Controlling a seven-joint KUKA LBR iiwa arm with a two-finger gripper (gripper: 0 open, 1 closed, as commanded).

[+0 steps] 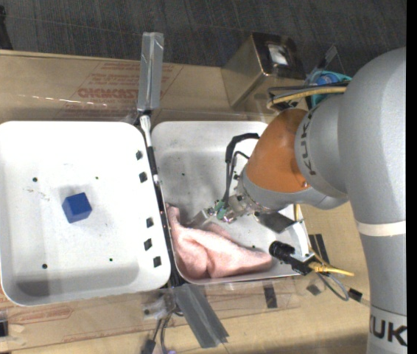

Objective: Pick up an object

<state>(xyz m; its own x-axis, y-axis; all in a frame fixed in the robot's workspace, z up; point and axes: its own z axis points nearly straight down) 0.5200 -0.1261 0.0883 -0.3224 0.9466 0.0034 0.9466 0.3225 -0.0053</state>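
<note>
Two shallow white bins sit side by side on a cardboard sheet [46, 80], with a grey metal bar [150, 72] running up from the seam between them toward 12 o'clock.

The left bin [17, 271] holds a blue cube [77, 206], close to the middle of its floor and well apart from every wall. Nothing touches it.

The right bin [194, 153] holds a pink cloth [208, 251], bunched in a loose heap at the bin's 7 o'clock corner. It lies against the wall shared with the left bin and stretches along the 6 o'clock wall.

The grey arm [370, 146] comes in from 3 o'clock, and its orange band [278, 161] hangs over the 2 o'clock part of the right bin. The gripper [222, 212] is low over the middle of that bin's floor, just at 12 o'clock of the cloth's upper edge. Whether it touches the cloth is not clear at this slant, and whether the gripper is released or clenched cannot be told, since the wrist hides most of it. No object shows in its grasp.

The cube lies at 9 o'clock from the gripper, across the dividing wall and well apart from it. A brown box [256, 68] stands outside the right bin at its 12 o'clock side
</note>
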